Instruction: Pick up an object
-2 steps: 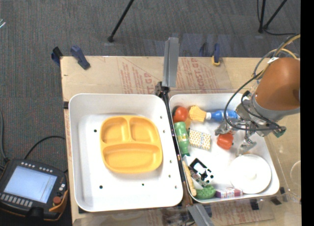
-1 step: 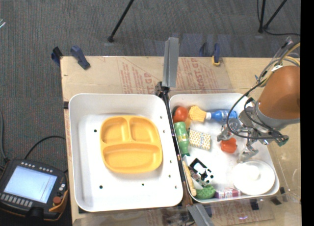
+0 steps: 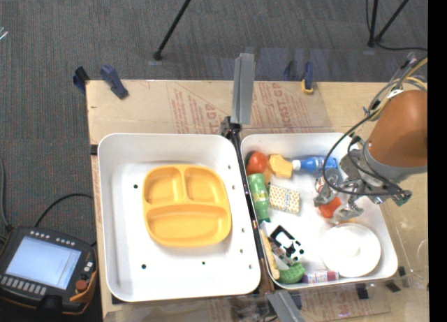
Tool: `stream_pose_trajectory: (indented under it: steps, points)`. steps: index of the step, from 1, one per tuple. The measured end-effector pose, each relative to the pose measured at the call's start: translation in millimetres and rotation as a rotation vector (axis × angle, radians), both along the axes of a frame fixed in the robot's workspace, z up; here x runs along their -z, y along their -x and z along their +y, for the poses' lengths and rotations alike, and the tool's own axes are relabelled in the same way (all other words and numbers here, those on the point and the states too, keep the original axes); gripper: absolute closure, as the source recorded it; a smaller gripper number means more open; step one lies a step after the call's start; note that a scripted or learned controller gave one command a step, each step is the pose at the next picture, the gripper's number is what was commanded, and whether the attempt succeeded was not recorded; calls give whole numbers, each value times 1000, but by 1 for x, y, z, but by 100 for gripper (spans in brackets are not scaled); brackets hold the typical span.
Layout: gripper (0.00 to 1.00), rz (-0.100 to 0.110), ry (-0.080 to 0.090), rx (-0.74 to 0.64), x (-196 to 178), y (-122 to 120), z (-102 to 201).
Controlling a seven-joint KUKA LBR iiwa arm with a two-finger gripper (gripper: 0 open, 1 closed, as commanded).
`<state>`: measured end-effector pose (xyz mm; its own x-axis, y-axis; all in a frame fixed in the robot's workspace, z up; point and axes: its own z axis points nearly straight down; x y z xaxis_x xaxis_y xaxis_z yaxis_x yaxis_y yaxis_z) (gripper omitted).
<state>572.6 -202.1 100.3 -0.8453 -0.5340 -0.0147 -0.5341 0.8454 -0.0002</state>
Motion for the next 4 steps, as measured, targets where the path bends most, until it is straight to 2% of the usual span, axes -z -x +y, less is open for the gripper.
stream_pose_trajectory:
  steps: [1, 2, 3, 4]
  points:
    - [100, 1, 5, 189, -108, -45, 29]
    - [100, 18, 3, 122, 15, 5, 111]
    - [100, -3, 4, 119, -139, -34, 181]
    - [100, 10, 5, -153, -99, -72, 173]
